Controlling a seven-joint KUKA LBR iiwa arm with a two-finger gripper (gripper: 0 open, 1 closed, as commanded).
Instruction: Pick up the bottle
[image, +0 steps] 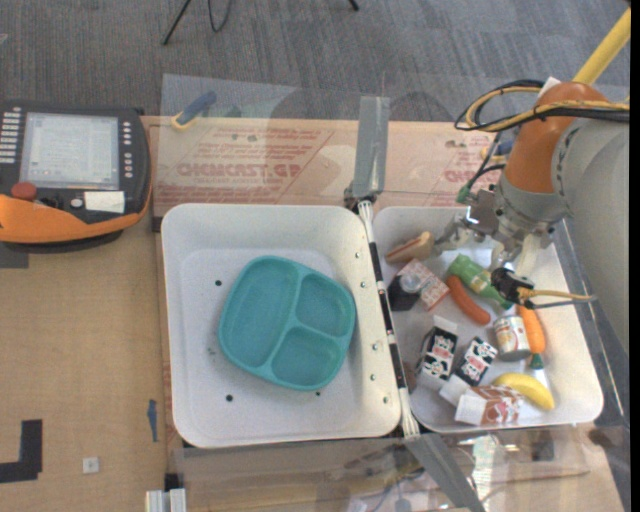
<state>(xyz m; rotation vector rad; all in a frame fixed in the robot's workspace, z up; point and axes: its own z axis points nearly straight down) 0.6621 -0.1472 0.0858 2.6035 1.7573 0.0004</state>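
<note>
Robot arm's end effector (497, 262) hangs over the right bin (580, 385), finger position impossible to tell. Green bottle (468, 272) lies just beside it among toy food. Left bin (190, 300) holds a teal divided plate (287, 322).

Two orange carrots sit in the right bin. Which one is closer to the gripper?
The longer carrot, lying slantwise mid-bin beside the green bottle, just below the gripper. The shorter carrot sits farther down, near the bin's right wall, above the banana.
</note>
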